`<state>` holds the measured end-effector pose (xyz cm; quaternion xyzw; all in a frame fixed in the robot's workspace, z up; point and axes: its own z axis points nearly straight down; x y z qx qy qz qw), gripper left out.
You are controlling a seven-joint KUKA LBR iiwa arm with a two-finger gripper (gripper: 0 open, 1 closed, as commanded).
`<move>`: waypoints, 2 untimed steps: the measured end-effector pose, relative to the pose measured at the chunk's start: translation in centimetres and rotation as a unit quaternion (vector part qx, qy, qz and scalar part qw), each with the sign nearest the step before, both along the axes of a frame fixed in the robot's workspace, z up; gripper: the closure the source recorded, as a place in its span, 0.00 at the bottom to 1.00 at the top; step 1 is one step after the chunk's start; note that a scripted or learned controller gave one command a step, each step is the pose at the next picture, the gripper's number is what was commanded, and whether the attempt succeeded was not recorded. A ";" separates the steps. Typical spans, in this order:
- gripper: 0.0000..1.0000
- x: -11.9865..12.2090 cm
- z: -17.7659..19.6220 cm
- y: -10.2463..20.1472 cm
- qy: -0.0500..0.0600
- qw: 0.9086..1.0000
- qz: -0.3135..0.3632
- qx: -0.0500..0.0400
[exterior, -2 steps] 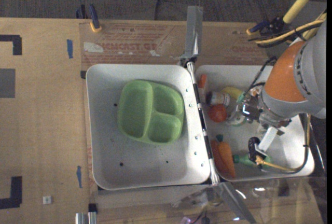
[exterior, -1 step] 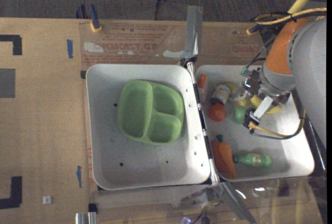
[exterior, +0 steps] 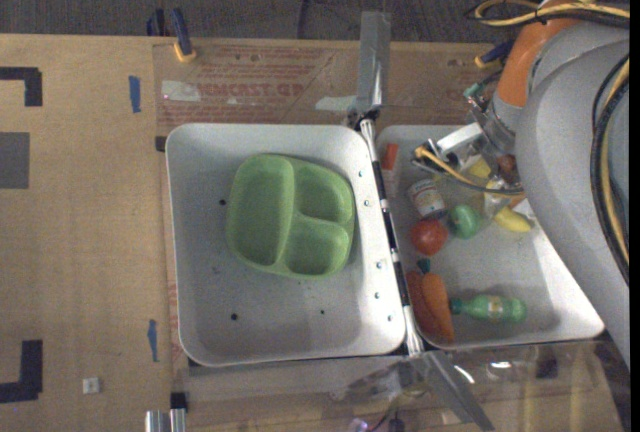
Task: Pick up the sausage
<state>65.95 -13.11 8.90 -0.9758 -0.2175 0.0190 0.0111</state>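
Observation:
The gripper (exterior: pixel 490 178) is low over the back of the right bin (exterior: pixel 560 270), partly hidden by the grey arm and its orange band. Just under the wrist a small reddish-brown piece (exterior: pixel 507 163) peeks out; it may be the sausage, but I cannot tell. Another dark red piece (exterior: pixel 413 286) lies along the bin's left wall beside an orange carrot (exterior: pixel 437 306). Whether the gripper touches or holds anything is hidden.
Also in the right bin are a small can (exterior: pixel 427 196), a red tomato (exterior: pixel 428 237), a green fruit (exterior: pixel 463 220), a yellow banana (exterior: pixel 513 221) and a green bottle (exterior: pixel 490 308). A green divided plate (exterior: pixel 292 216) sits in the left bin (exterior: pixel 200 300).

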 end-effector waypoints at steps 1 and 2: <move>0.00 -6.4 0.0 3.9 -0.021 0.994 -0.107 -0.008; 0.00 -0.2 -0.1 4.2 -0.021 0.998 -0.057 -0.008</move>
